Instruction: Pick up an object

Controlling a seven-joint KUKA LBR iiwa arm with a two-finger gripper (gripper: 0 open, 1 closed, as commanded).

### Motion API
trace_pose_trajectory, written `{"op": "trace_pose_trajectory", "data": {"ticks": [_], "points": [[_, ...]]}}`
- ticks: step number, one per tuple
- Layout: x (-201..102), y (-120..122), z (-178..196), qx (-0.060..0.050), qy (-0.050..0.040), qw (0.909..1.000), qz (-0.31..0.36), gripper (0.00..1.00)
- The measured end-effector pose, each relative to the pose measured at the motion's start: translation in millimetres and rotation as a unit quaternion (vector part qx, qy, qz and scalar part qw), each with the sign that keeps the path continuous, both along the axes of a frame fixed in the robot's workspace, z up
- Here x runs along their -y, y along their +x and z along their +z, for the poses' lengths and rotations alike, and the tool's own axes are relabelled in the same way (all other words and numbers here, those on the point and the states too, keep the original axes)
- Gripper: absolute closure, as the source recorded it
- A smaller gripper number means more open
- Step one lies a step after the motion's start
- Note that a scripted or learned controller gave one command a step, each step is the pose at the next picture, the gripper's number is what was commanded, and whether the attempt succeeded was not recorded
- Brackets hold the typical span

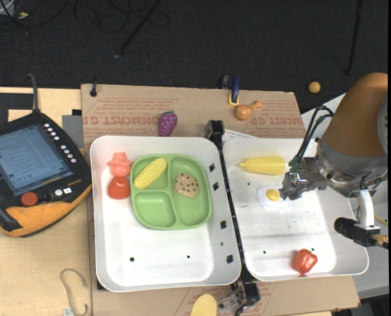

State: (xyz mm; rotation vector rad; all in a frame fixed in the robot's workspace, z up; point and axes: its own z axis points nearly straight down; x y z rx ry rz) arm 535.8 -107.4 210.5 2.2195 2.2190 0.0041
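Camera view shows the grey arm with its orange band (363, 114) reaching from the right over the right white bin (343, 265). Its two-finger gripper (290, 188) is low in the bin, just beside a small fried-egg toy (272, 195); I cannot tell if it is open or closed. A yellow plastic mustard bottle (264, 165) lies near, long axis left to right, nozzle pointing left. A red pepper toy (304, 261) sits near the front wall. The left white bin (110, 268) holds a green divided plate (157, 212) with a corn cob (149, 172) and a cookie (186, 185), and a red-pink figure (119, 176) is beside it.
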Motion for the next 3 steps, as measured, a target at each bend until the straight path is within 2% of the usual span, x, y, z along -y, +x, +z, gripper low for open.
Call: {"op": "trace_pose_trajectory", "data": {"ticks": [1,3], "points": [[1.1,0.4,18.1,-0.002,0.0005,1.0000,0.000,1.00],[-101.2,25.0,2.7,-0.003,0.0011,1.0000,0.001,1.00]]}}
